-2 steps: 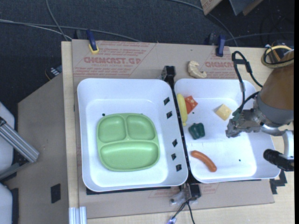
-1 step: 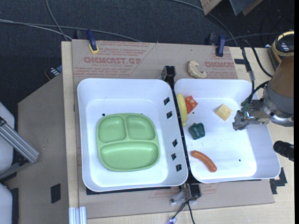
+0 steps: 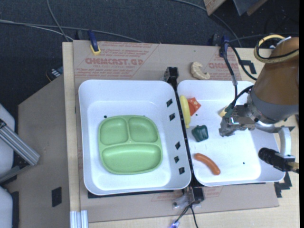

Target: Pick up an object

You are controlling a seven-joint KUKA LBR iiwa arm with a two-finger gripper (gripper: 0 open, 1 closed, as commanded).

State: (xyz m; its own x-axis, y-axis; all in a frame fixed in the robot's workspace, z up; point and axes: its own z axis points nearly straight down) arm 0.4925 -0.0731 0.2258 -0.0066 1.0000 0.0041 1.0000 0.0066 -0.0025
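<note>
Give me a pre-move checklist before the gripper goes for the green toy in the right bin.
1. Green toy lies in the right bin, apart from the sausage: ok.
2. Gripper over the right bin, to the toy's right: ok.
3. Nothing between gripper and toy: ok.
4. Banana and red toy sit just above the green toy, near the divider: tight, cannot tell.
5. Gripper's height above the bin floor: cannot tell.
</note>
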